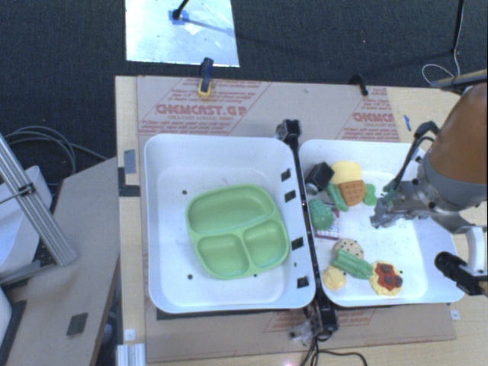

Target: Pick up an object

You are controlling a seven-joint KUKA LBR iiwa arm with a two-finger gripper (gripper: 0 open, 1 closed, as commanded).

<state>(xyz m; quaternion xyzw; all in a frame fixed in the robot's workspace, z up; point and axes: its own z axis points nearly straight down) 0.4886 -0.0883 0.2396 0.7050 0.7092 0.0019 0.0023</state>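
Reaching in from three o'clock, the grey arm (457,158) with its orange band hangs over the right-hand white bin (404,152), and its hand (383,213) sits low over a bare patch of the bin floor near the middle. Whether the hand is apart or together cannot be told, since the dark metal blurs into one shape, and nothing shows clamped in it. No single object is named by the task, so the choice is open among a loose cluster of toy food lying to the hand's nine o'clock side. Nearest, at about ten o'clock from the hand, is a yellow and orange block (349,181) with a small green piece (370,195) just beside it. At seven o'clock, a little further off, lie a green pickle-shaped piece (353,264), its long axis running from ten to four o'clock, resting against a speckled cookie (347,247), and a red and yellow piece (386,277) at roughly six o'clock. A black block (319,175) and a green broccoli-like lump (322,216) lie against the divider, well apart from the hand. The left bin (175,158) holds a green divided plate (236,231). Judging from this layout, the hand needs only a short shift toward ten o'clock to stand over the nearest object.
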